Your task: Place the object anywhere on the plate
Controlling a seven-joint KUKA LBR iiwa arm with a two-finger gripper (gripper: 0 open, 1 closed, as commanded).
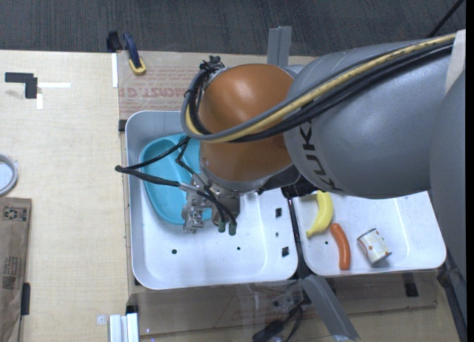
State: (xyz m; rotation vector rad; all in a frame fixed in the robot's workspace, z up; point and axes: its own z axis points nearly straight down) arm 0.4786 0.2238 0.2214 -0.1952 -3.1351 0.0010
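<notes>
I've got the tool (197, 215) low over the blue plate (164, 178) in the left bin (222, 259); grip state I cannot tell. Candidate objects, banana (321, 213) and sausage (340, 246), lie at four o'clock in the right bin (415, 259)

White letters stood on the grey arm casing (348, 122) just right of the orange band (244, 122), running vertically; "KU" could be made out, with the rest hidden by the curve of the housing. On the brown cardboard sheet (159, 81) beyond the arm, up and left of the orange band, faded red lettering ran upside down, too blurred to read. A brown paper bag (13, 255) far to the left of the gripper bore a small dark recycling-type symbol
</notes>
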